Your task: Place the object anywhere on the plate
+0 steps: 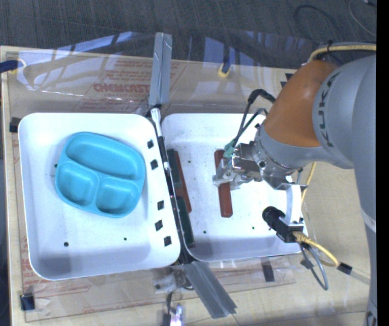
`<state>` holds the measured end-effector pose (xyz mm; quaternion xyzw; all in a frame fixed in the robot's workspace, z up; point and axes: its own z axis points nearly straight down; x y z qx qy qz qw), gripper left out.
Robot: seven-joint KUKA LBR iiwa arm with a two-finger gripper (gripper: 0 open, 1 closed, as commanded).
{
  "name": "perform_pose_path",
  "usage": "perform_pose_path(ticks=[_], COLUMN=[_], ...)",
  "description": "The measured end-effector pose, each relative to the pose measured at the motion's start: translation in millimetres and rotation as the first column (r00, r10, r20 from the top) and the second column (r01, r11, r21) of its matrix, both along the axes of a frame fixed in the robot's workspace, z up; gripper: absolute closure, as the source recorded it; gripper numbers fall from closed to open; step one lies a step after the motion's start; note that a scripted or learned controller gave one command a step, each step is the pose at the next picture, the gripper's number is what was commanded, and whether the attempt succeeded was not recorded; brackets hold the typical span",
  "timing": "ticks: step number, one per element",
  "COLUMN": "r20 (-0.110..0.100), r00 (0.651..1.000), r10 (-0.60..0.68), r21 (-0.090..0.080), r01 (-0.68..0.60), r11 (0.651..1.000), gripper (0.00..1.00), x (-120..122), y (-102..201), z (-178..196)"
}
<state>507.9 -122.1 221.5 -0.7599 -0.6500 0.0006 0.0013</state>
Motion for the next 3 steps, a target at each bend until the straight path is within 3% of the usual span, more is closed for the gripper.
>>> perform_pose_path(ticks=[1, 2, 3], r20=[0.001, -0.004, -0.003], r00=[0.962, 0.962, 0.967], r10=[0.272, 0.272, 0.253], r21=[-0.001, 0.000, -0.001], r01=[-0.272, -0.272, -0.253], r11=[0.962, 0.962, 0.967], gripper=[1.00, 1.00, 1.00], x=[55, 46, 90], y=[80, 158, 211], z=[30, -32, -31])
